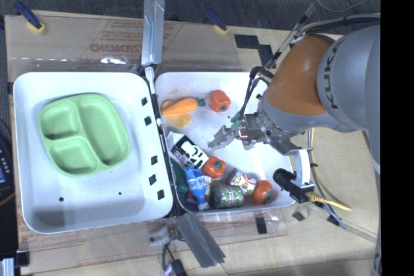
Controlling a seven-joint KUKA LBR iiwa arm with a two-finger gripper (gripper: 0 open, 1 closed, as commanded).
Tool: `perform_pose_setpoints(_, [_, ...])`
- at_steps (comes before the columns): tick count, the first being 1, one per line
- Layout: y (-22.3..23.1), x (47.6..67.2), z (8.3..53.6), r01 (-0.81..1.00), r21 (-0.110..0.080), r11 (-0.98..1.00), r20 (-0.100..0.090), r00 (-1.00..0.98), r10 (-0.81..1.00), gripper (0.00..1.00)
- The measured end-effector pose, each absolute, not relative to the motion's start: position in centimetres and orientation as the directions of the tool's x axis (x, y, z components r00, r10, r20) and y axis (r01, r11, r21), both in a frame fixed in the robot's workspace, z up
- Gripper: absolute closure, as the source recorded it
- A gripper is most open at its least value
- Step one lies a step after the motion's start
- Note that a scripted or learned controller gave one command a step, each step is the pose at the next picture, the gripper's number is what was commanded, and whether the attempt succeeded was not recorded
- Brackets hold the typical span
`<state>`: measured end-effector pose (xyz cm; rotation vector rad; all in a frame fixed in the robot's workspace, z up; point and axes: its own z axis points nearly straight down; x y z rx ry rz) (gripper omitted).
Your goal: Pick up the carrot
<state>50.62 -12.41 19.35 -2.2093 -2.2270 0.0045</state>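
orange carrot (180, 106) lies flat on its side in the right bin's (194, 82) upper left corner, near the divider

The gripper (223, 137) hangs over the middle of the right bin (194, 82), fingers (218, 139) pointing left. Up and to the left of the fingers, the carrot (179, 106) lies against the bin's left wall, apart from them. Just above the fingers sits a tomato (220, 101), right of the carrot. Below and left of the fingers lies a small box (189, 152), with another tomato (214, 167) just beside it. Further down, along the bin's near wall, a can (227, 196), a second can (243, 181) and a third tomato (262, 191) crowd together. Well to the left, the left bin (26, 139) holds a divided plate (82, 132).
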Motion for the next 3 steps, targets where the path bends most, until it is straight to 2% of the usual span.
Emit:
perform_pose_setpoints(1, [-11.7, 53.0, 11.3, 1.0, 0.021, 0.003, 0.0, -0.003, 1.0, 0.0])
perform_pose_setpoints(2, [-17.8, 54.3, 24.2, 0.939, 0.0, 0.344, -0.002, -0.344, 0.939, 0.0])
perform_pose_setpoints(3, [-13.2, 55.6, 16.9, 0.876, -0.004, 0.482, 0.003, -0.482, 0.876, 0.0])
